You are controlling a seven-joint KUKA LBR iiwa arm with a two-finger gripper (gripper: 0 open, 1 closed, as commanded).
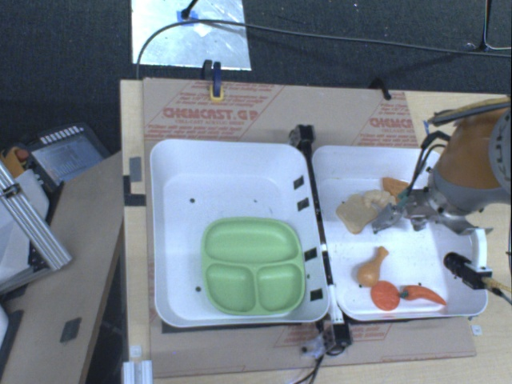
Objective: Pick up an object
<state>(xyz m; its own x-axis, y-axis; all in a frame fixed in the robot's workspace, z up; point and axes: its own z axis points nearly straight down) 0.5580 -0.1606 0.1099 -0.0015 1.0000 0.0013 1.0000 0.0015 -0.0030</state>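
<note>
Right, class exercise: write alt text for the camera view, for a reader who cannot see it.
A grey and orange robot arm reaches from the right into the right bin, its claw beside a beige toy. Nearer lie a tomato, carrot and pear-shaped toy. The left bin holds a green divided plate.

The landmark is the black divider [314, 222] between the two white bins. Left of it, the green divided plate [254, 264] takes the front part of the left bin [172, 214]; the white floor behind the plate is free and wide.

Right of the divider, the right bin [336, 166] is more crowded. The beige piece [360, 210] lies near the divider, and the gripper [398, 214] stands just beside this piece. The small gourd [372, 268], the tomato [386, 295] and the carrot [422, 294] lie close together at the front. The back corner next to the divider is bare floor.
</note>
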